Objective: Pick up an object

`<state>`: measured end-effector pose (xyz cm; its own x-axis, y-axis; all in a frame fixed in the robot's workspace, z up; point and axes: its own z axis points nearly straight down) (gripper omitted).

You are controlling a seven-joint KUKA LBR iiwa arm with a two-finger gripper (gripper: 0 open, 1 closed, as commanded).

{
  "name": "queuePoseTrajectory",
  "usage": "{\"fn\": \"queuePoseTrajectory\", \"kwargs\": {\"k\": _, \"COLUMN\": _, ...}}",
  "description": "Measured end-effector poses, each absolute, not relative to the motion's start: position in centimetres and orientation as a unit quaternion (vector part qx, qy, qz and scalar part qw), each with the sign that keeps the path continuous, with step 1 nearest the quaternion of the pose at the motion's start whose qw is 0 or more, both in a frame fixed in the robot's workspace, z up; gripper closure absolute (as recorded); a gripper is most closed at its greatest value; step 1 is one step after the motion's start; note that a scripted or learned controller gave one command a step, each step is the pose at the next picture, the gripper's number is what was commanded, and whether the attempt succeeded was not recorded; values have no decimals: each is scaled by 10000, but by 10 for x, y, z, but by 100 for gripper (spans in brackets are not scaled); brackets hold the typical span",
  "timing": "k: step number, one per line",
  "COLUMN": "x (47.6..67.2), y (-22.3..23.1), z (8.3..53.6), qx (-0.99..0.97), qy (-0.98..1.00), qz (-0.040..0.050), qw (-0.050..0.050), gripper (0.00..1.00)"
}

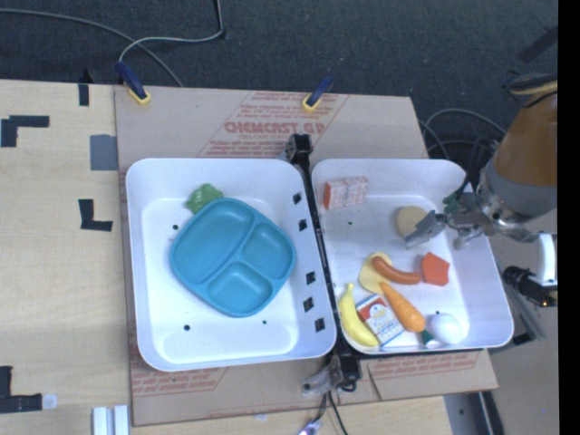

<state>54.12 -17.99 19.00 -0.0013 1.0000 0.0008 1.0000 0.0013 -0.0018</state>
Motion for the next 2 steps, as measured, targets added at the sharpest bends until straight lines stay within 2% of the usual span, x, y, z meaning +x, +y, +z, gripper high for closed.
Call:
{"fn": "queuePoseTrajectory", "kwargs": {"k": 1, "x": 527, "y": -125, "z": 86, "qx": -7066, "qy": -7076, "qz": -9, "qw": 1, "gripper": 0}}
{"fn": "queuePoseTrajectory", "kwargs": {"k": 2, "x": 528, "y": -126, "z": 96, "qx": -7070, "qy": -7073, "qz": -6, "qw": -16, "gripper": 100}}
